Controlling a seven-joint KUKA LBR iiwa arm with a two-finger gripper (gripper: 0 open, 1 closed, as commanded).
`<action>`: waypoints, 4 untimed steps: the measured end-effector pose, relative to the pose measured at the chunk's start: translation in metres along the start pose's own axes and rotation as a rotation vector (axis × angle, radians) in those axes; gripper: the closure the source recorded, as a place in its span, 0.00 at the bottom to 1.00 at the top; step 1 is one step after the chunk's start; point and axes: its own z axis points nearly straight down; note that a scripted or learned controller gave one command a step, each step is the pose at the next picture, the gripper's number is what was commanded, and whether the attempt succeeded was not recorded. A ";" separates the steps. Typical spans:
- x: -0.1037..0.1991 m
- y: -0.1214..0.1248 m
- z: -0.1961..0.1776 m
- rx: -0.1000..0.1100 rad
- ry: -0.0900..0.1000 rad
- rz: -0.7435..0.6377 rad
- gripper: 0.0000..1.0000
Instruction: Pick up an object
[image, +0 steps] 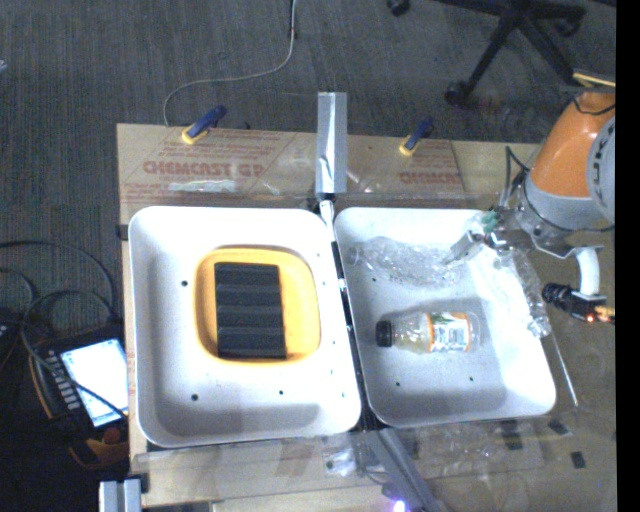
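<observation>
Grey arm (600, 170), rounded orange band (565, 165), metallic wrist hardware, small claw (490, 235)

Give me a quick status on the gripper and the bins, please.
Gripper at right bin's far right corner, fingers unclear. Bottle lying on its side, untouched. Clear plastic wrap beside gripper. Yellow tray in left bin.

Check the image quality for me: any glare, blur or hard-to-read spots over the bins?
Camera view: soft overall; the gripper blurs at the right bin's far corner, the clear crumpled plastic barely separates from the white floor, and the bottle and yellow tray read clearly.
</observation>
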 end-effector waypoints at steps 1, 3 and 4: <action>0.042 0.019 -0.032 -0.001 0.002 0.074 0.00; 0.004 -0.019 0.064 -0.014 -0.009 -0.259 0.00; -0.001 -0.073 0.062 -0.021 0.000 -0.291 0.00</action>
